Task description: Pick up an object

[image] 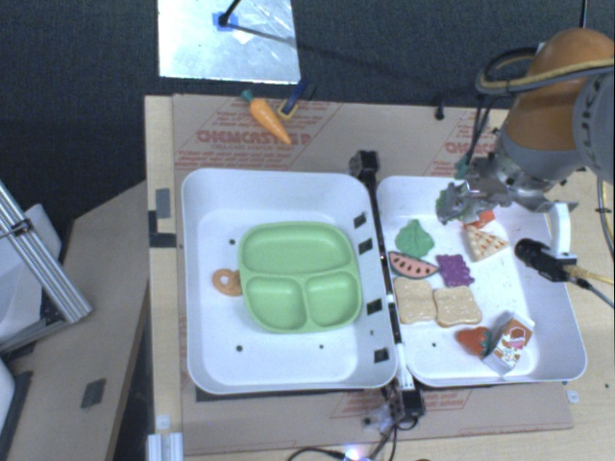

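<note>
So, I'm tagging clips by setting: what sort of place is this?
Probably a robot lab test bench: a robot arm reaches over two white bins, which hold toy food like the watermelon slice and a green divided plate.

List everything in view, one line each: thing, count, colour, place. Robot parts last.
Bins: two, white, side by side on bench.
Divided plate: one, green, left bin.
Pretzel: one, tan, left of plate.
Leaf: one, green, right bin.
Watermelon slice: one, red-green.
Grapes: one, purple.
Toast slices: two, tan.
Pizza slice: one, beside end effector.
Carton: one, front right.
Carrot: one, orange, behind bins.
End effector: grey, over right bin.
</note>
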